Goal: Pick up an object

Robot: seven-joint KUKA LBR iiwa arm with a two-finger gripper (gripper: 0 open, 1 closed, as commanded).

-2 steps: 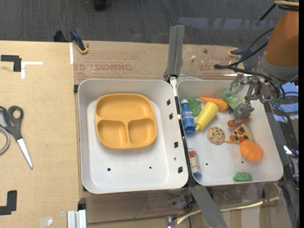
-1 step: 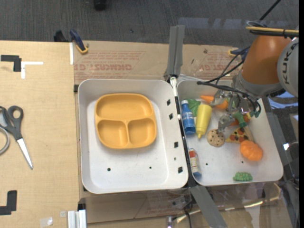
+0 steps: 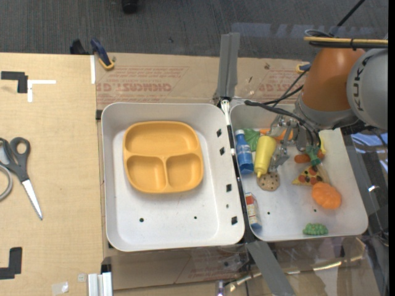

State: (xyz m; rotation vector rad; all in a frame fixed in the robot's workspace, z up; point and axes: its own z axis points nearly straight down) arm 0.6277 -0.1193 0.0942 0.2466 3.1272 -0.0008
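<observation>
My gripper (image 3: 281,153) hangs low over the back of the right bin (image 3: 345,217), under the orange-banded wrist. Just to its left lies a yellow bottle (image 3: 264,153), touching or nearly touching it. A blue bottle (image 3: 244,154) lies beside the yellow one, against the bin's left wall. A brown chocolate-chip cookie (image 3: 268,181) sits just below the gripper. To the right are a toy carrot (image 3: 307,158), a toy pizza slice (image 3: 307,177) and an orange ball (image 3: 326,197). A green leafy toy (image 3: 252,134) is partly hidden behind the bottles.
The left bin (image 3: 117,227) bears a yellow three-part plate (image 3: 163,156). A green lumpy toy (image 3: 315,229) lies at the right bin's front, and a marker (image 3: 250,209) lies along its left wall. Scissors (image 3: 21,171) rest on the bench at the far left.
</observation>
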